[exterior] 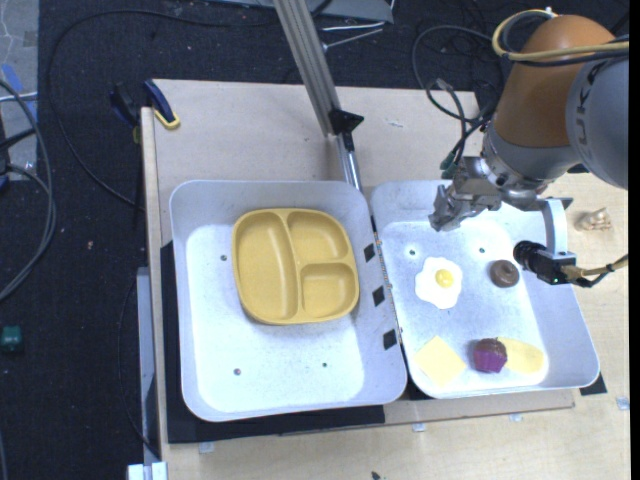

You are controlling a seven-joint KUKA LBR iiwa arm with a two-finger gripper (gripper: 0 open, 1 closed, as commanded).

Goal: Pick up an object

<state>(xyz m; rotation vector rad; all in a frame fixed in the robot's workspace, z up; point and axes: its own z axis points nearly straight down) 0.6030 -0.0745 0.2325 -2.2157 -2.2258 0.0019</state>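
Camera view: left bin [200, 368] bears a yellow divided plate [296, 265]. Right bin [570, 328] bears a fried egg [439, 282], cheese slice [441, 359], purple item [489, 355] and brown disc [504, 274]. Gripper [447, 215] hangs above the egg; finger state unclear.

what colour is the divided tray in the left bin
Yellow; the tray shows plainly in the camera view.

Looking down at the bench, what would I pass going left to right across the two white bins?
Yellow divided plate → fried egg toy → purple object, with the brown round piece above it.
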